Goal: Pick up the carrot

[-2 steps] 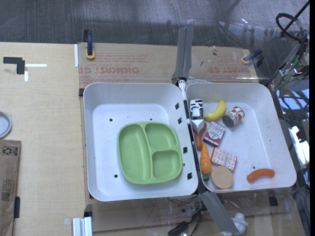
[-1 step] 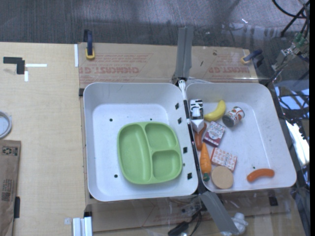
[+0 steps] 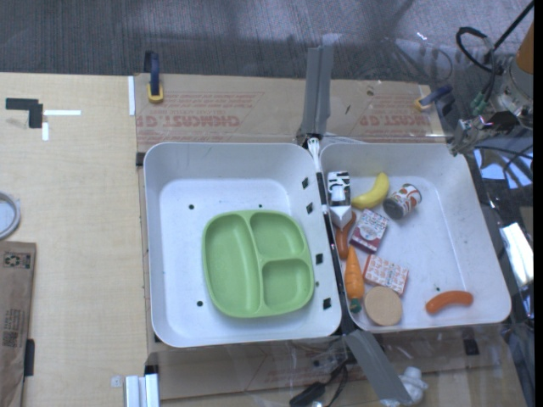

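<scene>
Your robot arm (image 3: pixel 516 87) sits at the upper right edge of the view, raised and drawn back. Cables loop around its wrist. Its end effector's state cannot be made out.

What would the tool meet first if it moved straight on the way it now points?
Probably the far right corner of the right bin, just below the tool; depth is unclear. The carrot lies well off that line, by the bin's left wall.

The bench (image 3: pixel 68 185) is light wood with a cardboard sheet (image 3: pixel 254 108) at its rear. Two white bins rest directly on it, both below and left of the gripper (image 3: pixel 475 125): the right bin (image 3: pixel 484 253) nearer, the left bin (image 3: pixel 170 253) farther left.
</scene>
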Tool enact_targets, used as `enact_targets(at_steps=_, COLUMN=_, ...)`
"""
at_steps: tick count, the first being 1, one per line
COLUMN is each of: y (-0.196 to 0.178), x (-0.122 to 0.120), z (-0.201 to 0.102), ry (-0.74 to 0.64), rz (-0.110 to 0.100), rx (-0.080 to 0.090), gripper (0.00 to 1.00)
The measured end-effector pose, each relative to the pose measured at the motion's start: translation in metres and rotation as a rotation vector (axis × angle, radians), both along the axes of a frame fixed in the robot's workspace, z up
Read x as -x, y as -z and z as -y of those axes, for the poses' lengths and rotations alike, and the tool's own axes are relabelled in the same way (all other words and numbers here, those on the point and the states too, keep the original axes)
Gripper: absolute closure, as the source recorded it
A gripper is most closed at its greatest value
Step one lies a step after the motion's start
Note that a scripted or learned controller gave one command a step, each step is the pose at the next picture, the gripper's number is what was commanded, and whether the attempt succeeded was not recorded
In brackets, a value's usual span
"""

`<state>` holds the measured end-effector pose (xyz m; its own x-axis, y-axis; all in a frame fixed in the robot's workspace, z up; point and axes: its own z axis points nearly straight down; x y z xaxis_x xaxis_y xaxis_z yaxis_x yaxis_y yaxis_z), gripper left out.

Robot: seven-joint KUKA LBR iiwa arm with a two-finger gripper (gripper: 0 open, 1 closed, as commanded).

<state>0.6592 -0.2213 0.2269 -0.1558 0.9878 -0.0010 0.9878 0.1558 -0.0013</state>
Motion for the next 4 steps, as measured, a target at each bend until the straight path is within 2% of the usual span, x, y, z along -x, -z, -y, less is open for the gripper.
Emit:
enact_targets(at_steps=1, y=0.088, x=0.001, z=-0.067, ry=-0.136, rz=-0.001, rx=-0.001, gripper=1.00)
enact_targets(at_steps=2, y=0.060, x=0.064, z=-0.068, ry=-0.263, rz=0.002, rx=-0.001, gripper=1.00)
enact_targets(at_steps=3, y=-0.102, x=0.097, z=-0.037, ry=-0.720, rz=0.004, rx=0.001, gripper=1.00)
enact_targets(at_steps=4, y=-0.003, x=0.103, z=-0.012, ry=-0.757, rz=0.001, rx=-0.001, gripper=1.00)
